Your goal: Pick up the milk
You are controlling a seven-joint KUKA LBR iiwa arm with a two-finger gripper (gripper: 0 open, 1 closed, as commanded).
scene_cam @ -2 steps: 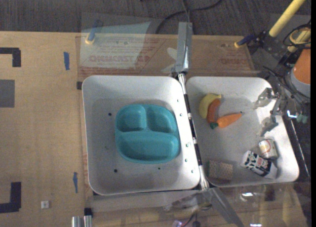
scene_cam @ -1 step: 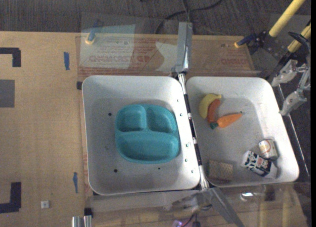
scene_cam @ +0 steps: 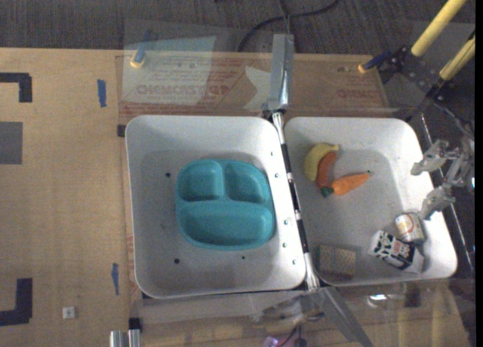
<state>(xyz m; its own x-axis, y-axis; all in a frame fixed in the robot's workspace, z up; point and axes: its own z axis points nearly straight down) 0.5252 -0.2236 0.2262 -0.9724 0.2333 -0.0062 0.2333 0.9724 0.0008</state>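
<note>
Camera view, looking down at a slant on a tan worktop (scene_cam: 60, 210) carrying two shallow white bins side by side. Left bin (scene_cam: 143, 142) holds a teal divided tray (scene_cam: 224, 204), sitting near its middle, three compartments showing. Right bin (scene_cam: 400, 138) holds several items. Milk (scene_cam: 395, 249), a small carton with black-and-white cow patches, lies tipped on its side in the near right corner of the right bin, close to the right wall. Small round can (scene_cam: 408, 226) with a pale and orange label sits just beside the carton, on its far side, touching or nearly so. Brown rectangular block (scene_cam: 337, 260) rests along the near edge of that bin, left of the carton. Yellow banana (scene_cam: 318, 159) and an orange carrot (scene_cam: 349, 183) lie toward the far left part of the bin, with a smaller orange-red piece (scene_cam: 326, 169) between them. End effector (scene_cam: 444, 179) hangs over the right rim of the right bin, above and beyond the carton, apart from it; its pale fingers appear spread, nothing between them. Clear plastic sheet (scene_cam: 189, 74) lies at the far edge of the worktop.
</note>
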